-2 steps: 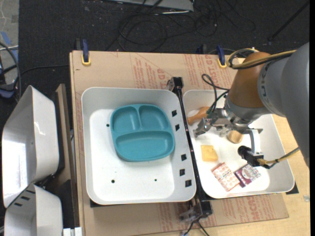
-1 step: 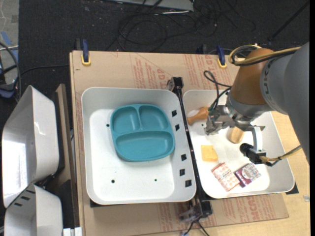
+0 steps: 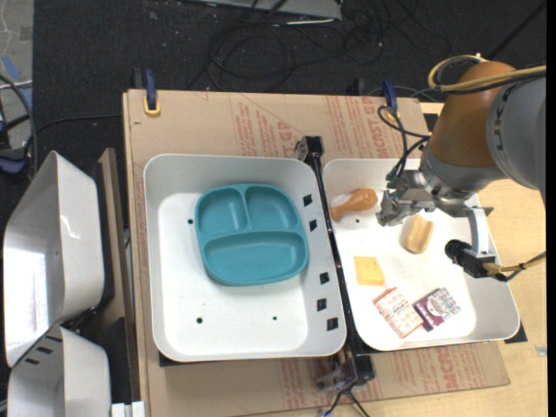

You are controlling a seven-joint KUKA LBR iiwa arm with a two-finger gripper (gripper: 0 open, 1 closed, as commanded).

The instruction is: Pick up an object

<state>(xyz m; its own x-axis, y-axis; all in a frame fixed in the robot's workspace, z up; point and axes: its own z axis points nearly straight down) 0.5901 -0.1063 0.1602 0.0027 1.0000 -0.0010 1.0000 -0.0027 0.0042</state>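
The right bin (image 3: 495,315) holds a brown chicken drumstick (image 3: 354,202), a tan bread roll (image 3: 417,234), a yellow cheese wedge (image 3: 369,271), a red-and-white packet (image 3: 394,310) and a dark purple packet (image 3: 437,306). My gripper (image 3: 395,210) hangs over the upper part of this bin, between the drumstick on its left and the bread roll on its lower right. It is close to both, and I see nothing held in it. The grey arm with its orange band (image 3: 469,115) covers the bin's far right corner.
The left bin (image 3: 174,320) carries a teal divided plate (image 3: 250,233). A black divider (image 3: 330,259) runs between the bins. A black cable plug (image 3: 465,256) hangs from the arm over the right bin. White containers (image 3: 48,250) stand off the bench at left.
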